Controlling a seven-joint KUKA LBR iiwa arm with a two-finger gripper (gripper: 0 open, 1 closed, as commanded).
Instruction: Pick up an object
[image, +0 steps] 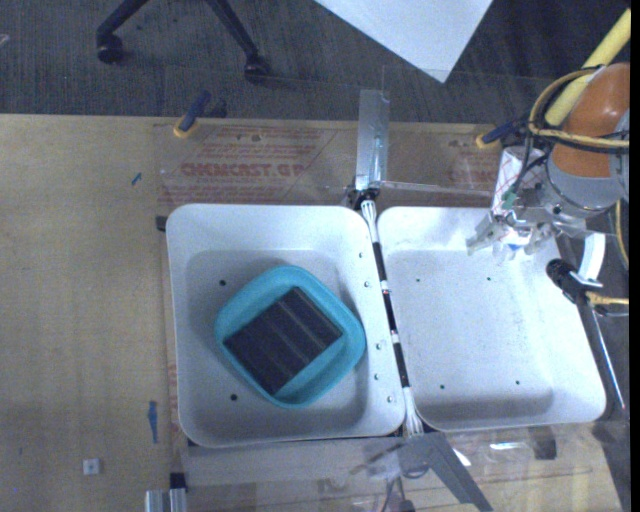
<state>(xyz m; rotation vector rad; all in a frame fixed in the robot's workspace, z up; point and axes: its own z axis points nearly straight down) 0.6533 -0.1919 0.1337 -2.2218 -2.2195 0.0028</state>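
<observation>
Nothing is picked up yet, and the arm sits a long way from the only candidate on show. That candidate is the blue container, a rounded-square dish with a dark ribbed block lying inside it, resting flat on the floor of the left bin, a little toward six o'clock of that bin's centre and turned at an angle to the walls.

The gripper is over in the right bin, hanging at that bin's upper rim, around one o'clock from its middle. From the container, the gripper lies out toward two o'clock, with the divider between the two bins and most of the right bin's floor in between. They are well apart.

As for the jaws: pale and small against the white plastic, tangled in with wires and bracket, they cannot be read as open or closed from this angle. Nothing can be seen between them, and nothing seems to be touching them but air above the bin's rim.

So the tally, as a judgement: approach, descent, grasp and lift all remain to be done. The arm would need to cross toward eight o'clock, over the divider, and come down on the container's rim or on the block inside. The tabletop around the bins carries nothing else worth grabbing.
</observation>
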